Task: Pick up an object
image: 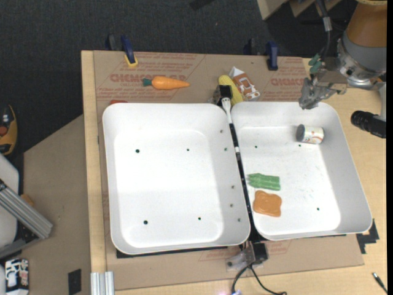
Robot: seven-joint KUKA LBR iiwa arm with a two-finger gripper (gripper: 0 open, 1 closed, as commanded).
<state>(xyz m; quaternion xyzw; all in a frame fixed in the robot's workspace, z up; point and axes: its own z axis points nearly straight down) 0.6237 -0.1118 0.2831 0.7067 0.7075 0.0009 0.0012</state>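
Now a small white can lies on its side in the right bin. Just above it hangs the gripper; I cannot tell its grip.

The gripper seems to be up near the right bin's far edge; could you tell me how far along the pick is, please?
Nothing looks picked yet. The gripper hangs over the right bin's far rim with nothing visible between its fingers. The small can, the green piece and the orange piece all lie in that bin. Left to do: descend, grasp one and lift it.
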